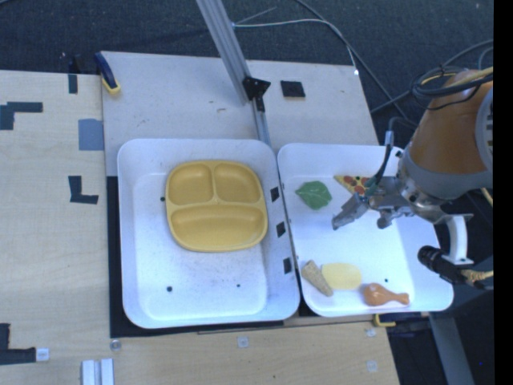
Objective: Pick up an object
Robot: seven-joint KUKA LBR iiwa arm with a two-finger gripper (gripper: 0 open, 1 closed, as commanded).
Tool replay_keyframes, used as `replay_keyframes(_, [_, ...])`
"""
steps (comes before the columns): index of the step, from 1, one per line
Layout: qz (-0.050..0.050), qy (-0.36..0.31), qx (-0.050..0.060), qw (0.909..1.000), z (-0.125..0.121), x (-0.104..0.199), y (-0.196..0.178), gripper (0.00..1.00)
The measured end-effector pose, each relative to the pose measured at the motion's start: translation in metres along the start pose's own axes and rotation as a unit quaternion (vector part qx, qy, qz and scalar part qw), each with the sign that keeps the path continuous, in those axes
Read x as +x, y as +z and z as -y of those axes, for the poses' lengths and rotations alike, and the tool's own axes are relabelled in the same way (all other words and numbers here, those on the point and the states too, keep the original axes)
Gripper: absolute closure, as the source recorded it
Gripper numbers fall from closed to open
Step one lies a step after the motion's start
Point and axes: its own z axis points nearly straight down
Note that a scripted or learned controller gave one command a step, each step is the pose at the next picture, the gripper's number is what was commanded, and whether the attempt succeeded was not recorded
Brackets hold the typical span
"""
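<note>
Tool [365, 213] with fingers spread and holding nothing, above the right white plastic bin [417, 251]; crinkled green leaf-shaped toy [313, 194] lies just left of it.

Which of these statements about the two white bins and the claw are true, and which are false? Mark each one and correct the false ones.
1. The yellow divided plate lies in the left bin. True.
2. The green leaf lies on the plate. False: it lies in the right bin.
3. The claw is over the right bin. True.
4. The claw holds the drumstick. False: the drumstick lies on the bin floor near the front edge, apart from the claw.
5. The pizza slice lies in the left bin. False: it is in the right bin.
</note>
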Motion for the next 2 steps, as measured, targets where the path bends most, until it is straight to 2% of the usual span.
replay_keyframes(2, [0.000, 0.000, 0.000, 1.0000, -0.008, -0.004, 0.095, 0.00])
